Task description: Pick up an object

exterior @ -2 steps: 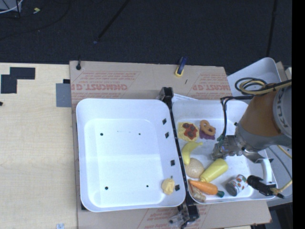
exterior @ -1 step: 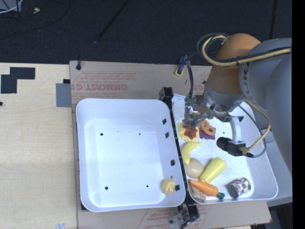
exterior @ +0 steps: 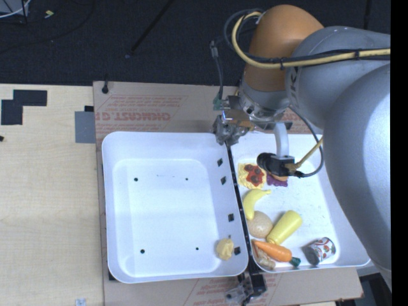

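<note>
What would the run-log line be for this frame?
arm: over bins' far end | gripper: above divider, nothing seen held | right bin: banana, carrot | left bin: yellow lump

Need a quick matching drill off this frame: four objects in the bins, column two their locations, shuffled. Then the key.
Column one:
1. carrot
2. banana
3. pale yellow lump
4. red and white cup

Column two:
A. left bin, near its front right corner
B. right bin, lying on its side at the front right
C. right bin, at the front edge, below the potato
D. right bin, just below the pizza slice

Pairs: 1-C, 2-D, 3-A, 4-B
</note>
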Motion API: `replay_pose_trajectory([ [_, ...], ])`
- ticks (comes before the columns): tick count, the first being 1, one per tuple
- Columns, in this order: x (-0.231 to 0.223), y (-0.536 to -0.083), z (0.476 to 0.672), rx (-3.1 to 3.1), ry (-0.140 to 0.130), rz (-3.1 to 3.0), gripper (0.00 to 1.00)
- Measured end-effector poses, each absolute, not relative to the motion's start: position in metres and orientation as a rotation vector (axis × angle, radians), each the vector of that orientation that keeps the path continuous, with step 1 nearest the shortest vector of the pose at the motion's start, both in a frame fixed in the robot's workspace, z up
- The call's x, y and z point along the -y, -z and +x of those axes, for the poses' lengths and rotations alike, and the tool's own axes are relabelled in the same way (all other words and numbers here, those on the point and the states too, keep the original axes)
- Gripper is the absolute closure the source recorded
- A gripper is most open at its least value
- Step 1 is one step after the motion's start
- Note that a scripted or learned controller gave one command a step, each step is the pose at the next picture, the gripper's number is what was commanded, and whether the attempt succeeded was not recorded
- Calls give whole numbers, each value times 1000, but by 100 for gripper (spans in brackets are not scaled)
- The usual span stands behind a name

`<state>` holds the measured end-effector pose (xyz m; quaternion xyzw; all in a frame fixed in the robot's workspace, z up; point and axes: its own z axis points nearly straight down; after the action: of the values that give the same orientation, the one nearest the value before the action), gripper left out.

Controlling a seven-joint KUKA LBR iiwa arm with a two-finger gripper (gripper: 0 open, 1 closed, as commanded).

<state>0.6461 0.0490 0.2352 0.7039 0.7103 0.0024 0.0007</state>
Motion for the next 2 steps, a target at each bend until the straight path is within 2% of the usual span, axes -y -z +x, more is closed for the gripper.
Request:
replay_pose_trajectory([
  [1, -88, -338, 645, -2224, -14, 2212, 100],
  [2, -152, -409, 644, -2228, -9, 2213, 100],
])
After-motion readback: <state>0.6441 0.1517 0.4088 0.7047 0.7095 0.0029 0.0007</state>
